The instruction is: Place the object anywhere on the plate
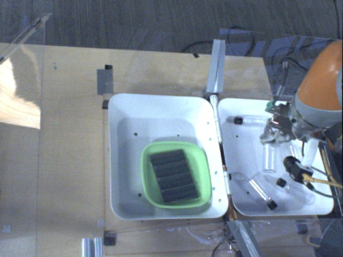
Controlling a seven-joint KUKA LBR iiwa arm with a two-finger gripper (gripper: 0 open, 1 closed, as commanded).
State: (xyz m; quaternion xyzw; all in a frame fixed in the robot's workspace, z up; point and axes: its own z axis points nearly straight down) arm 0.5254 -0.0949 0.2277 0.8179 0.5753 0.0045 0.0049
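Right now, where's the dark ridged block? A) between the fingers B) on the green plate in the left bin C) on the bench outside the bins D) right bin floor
B: the dark ridged block lies flat on the green plate, which sits in the left bin, while the gripper is over the right bin.

There are no words, numbers, labels or signs to read here. The bins (161, 108), the green plate (147, 167) and the dark block (172, 175) on that plate are all plain.
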